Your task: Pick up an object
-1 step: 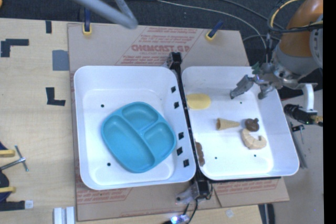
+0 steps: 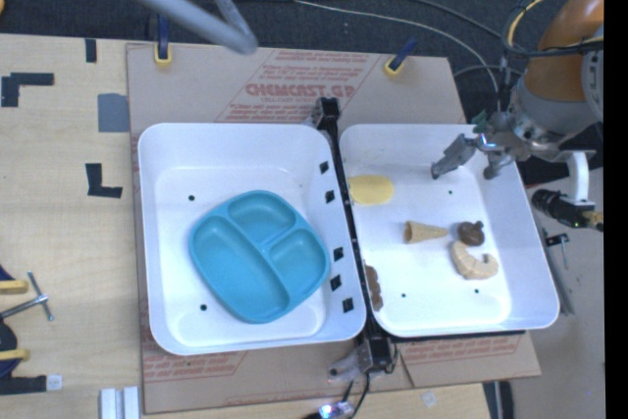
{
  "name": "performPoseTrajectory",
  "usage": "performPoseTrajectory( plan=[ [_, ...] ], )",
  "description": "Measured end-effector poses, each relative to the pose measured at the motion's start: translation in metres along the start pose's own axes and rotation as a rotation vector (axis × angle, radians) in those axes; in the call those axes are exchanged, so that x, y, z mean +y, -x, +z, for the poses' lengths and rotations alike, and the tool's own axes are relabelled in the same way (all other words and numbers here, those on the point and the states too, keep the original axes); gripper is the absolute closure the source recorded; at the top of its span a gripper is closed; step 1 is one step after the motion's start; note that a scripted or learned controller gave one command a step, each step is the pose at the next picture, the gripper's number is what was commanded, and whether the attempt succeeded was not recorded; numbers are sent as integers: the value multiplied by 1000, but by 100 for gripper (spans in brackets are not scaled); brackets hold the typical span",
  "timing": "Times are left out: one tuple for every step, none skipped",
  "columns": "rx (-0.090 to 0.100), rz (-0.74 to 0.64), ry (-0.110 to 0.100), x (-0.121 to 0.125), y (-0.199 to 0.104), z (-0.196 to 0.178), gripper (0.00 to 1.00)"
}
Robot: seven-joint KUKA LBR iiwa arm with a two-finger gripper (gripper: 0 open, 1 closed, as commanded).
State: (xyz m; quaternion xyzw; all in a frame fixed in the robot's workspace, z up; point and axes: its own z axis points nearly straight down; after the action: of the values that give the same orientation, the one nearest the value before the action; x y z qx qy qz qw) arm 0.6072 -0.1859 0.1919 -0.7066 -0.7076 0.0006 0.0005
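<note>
Two shallow white plastic bins sit side by side on the bench (image 2: 59,211); the left bin (image 2: 157,162) carries a blue three-compartment plastic tray (image 2: 257,255), lying flat near its centre; the right bin (image 2: 520,299) carries the candidate pick items. These are a pale yellow rounded piece (image 2: 371,189) near the divider, a tan cone-shaped piece (image 2: 424,232) at mid-bin, a small dark brown lump (image 2: 472,234) just beside the cone's wide end, and a beige curved piece (image 2: 474,262) just below the lump; a small dark item (image 2: 373,285) lies against the left wall. The items are spread apart, which judged from here leaves finger clearance around most of them; the lump and curved piece sit close together and would be harder to isolate. The tool (image 2: 473,155) hangs over the upper right part of the right bin, fingers splayed apart and released, nothing between them; it stands above and to the right of the cone, well short of any item. No object is yet lifted; the pick is judged to be in its approach stage.
</note>
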Motion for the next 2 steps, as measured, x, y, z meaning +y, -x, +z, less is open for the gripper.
performPoseTrajectory(
  plan=[
    [-1,0,0,2,6,44,0],
    [0,-2,-3,10,0,101,0]
  ],
)
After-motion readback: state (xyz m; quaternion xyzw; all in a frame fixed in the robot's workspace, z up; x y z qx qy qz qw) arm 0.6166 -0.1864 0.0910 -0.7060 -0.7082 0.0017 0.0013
